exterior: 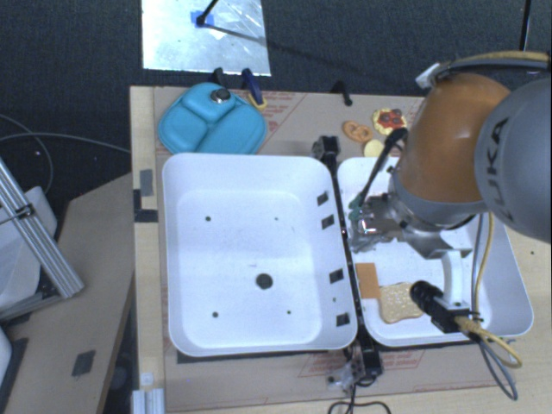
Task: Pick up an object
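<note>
In the right bin (517, 304) a toast-like beige slice (397, 301) lies near the front edge. An orange-tan flat piece (368, 279) lies just left of it, against the bin's left wall. My gripper (364, 220) hangs low over the left part of this bin, a little behind the orange-tan piece. The arm's bulky orange and grey wrist (457, 145) covers the middle and back of the bin. I see nothing held in the gripper.
The left bin (185, 175) stands alongside, sharing a divider with black clips (332, 222). Behind the bins lie a blue sectioned dish (211, 121) and small toy foods (355, 131) (390, 119) on the cardboard. A silver sheet (203, 20) lies farther back.
</note>
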`<move>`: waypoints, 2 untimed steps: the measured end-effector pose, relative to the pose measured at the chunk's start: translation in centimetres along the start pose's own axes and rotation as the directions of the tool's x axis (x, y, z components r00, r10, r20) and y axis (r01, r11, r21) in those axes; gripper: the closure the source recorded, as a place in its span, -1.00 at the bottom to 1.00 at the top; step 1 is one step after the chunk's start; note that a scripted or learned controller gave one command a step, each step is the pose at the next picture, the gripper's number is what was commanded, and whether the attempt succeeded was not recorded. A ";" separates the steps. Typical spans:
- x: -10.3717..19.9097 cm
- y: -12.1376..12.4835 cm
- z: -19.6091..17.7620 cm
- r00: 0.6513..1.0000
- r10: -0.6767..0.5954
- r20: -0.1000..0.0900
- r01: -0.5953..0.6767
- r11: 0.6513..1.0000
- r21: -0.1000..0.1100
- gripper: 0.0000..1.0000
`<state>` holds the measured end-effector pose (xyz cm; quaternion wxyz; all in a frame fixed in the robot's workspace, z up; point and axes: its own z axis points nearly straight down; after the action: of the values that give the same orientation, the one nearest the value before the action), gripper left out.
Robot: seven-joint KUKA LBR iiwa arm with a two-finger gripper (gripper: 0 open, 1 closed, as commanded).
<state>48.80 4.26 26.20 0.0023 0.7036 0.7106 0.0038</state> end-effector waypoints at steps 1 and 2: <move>2.8 0.1 -9.8 1.000 0.001 -0.001 -0.001 1.000 -0.004 1.00; -1.5 0.1 -17.1 1.000 0.012 0.002 -0.012 1.000 -0.003 1.00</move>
<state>48.74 2.69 43.28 0.0040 0.7079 0.7063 0.0043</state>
